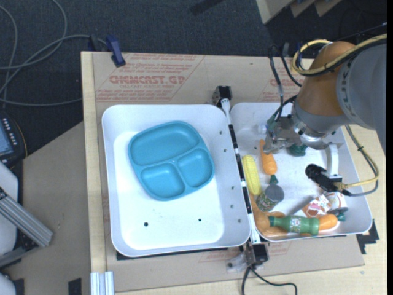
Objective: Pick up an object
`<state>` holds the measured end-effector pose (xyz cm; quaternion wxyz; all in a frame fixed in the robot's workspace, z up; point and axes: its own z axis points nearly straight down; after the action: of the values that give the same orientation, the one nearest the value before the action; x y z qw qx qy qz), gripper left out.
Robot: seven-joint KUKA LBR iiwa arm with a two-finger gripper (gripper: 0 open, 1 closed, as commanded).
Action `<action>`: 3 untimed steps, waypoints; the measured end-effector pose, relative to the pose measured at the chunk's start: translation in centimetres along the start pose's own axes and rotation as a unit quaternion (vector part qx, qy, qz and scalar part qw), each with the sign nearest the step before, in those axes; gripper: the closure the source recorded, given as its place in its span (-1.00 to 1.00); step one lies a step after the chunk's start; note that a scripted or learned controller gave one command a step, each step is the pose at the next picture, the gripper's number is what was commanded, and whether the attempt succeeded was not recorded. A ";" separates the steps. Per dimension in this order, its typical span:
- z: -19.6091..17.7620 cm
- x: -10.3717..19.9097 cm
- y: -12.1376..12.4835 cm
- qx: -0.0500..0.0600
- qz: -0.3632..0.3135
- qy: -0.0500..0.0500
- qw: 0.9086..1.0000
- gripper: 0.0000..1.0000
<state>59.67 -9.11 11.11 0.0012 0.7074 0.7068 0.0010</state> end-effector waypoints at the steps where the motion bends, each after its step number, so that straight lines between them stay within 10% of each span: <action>1: 0.1 0.0 -0.1 0.001 0.000 0.000 1.000 -1.00; 3: 2.7 -0.8 1.0 0.003 0.000 0.000 1.000 -1.00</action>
<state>60.68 -9.96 8.46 -0.0008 0.7072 0.7070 -0.0005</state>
